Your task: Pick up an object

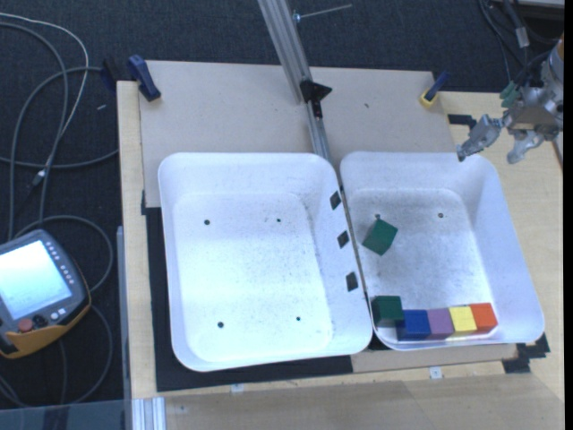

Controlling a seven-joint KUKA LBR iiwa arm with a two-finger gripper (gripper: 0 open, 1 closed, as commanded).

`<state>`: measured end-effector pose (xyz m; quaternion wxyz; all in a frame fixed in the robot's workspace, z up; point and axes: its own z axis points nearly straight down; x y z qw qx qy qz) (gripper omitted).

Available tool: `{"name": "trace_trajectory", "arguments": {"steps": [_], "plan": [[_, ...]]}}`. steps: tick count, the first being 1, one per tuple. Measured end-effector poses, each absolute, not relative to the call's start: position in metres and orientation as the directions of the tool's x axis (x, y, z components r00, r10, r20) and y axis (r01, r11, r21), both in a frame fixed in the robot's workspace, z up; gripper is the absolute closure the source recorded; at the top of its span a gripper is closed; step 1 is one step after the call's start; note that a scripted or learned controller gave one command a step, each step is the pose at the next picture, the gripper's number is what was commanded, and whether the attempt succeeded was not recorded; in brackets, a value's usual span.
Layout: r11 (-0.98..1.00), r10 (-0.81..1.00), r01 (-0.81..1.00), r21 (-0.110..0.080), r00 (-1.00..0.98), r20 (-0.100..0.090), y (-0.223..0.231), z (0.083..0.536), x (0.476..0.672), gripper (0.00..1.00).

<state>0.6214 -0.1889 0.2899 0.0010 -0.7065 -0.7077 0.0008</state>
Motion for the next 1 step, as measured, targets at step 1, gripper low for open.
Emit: {"name": "trace_trajectory", "arguments": {"steps": [1], "plan": [[0.001,1.000,1.000,-0.010,-0.001,0.004,-0.1473,0.1526,0.5867,0.00]]}}
